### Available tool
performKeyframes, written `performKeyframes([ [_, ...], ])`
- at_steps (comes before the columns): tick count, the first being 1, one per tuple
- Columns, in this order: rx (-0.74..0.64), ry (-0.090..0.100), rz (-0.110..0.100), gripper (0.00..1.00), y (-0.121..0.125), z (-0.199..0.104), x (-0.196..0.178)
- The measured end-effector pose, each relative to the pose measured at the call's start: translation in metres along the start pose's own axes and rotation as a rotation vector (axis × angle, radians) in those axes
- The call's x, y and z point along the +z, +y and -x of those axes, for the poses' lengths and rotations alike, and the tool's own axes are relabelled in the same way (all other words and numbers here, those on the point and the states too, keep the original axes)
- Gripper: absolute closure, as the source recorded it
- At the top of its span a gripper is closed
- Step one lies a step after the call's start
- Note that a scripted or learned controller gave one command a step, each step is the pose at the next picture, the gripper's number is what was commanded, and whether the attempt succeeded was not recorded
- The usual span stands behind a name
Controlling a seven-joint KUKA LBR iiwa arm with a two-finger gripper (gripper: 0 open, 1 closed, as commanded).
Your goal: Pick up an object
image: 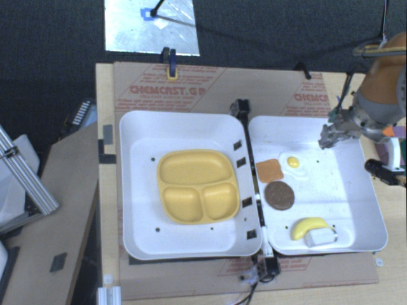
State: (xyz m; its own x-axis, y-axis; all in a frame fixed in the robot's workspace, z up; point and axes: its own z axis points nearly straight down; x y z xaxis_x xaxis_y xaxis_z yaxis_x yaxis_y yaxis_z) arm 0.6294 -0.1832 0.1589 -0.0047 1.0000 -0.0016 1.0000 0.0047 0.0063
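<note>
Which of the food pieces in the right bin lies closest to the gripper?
The fried egg, white with a yellow yolk, lies nearest the gripper. The toast, brown patty and banana sit farther toward the front.

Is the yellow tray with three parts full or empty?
Empty. The yellow tray lies flat in the left bin, and all three of its compartments show bare yellow plastic with nothing lying in them.

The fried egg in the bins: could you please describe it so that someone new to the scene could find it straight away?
Start at the right bin, the one without the yellow tray. Four small things lie along its left side; the fried egg is the uppermost, just right of the orange slice and above the brown disc. It alone is white with a round yellow centre.
</note>
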Motion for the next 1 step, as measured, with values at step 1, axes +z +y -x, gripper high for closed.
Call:
performKeyframes([
  [1,0.000,0.000,0.001,1.00,0.0068,0.0006,-0.0454],
])
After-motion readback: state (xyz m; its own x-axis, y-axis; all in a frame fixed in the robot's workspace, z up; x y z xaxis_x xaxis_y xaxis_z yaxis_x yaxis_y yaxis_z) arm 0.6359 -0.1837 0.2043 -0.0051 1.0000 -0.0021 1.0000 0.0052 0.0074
